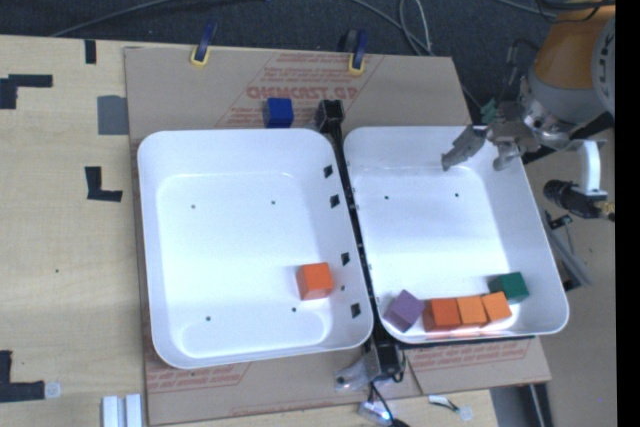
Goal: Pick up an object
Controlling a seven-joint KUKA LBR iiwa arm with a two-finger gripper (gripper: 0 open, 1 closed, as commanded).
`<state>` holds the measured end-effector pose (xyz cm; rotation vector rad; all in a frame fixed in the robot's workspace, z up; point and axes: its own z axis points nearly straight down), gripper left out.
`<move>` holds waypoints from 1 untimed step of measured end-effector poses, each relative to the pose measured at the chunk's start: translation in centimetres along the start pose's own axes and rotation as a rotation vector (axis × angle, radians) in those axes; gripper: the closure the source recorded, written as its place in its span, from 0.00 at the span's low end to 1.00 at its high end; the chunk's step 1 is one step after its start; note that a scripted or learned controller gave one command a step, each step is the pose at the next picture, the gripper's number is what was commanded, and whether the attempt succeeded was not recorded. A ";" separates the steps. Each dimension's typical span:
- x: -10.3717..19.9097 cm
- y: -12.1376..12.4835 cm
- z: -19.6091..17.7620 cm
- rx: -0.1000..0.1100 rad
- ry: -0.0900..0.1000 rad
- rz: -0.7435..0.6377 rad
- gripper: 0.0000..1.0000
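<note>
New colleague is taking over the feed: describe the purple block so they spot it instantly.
Find the right-hand bin, the one nearer the arm. Along its near edge sits a row of blocks; the purple block is at the row's left end, turned at an angle, beside two orange blocks.

i see open floor across the right bin (420,225); blocks (458,312) crowd only its near edge.
</note>
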<state>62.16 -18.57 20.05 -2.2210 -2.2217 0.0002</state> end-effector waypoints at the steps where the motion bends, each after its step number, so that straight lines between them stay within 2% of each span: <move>1: -0.3 1.3 -0.8 0.000 0.000 0.017 0.00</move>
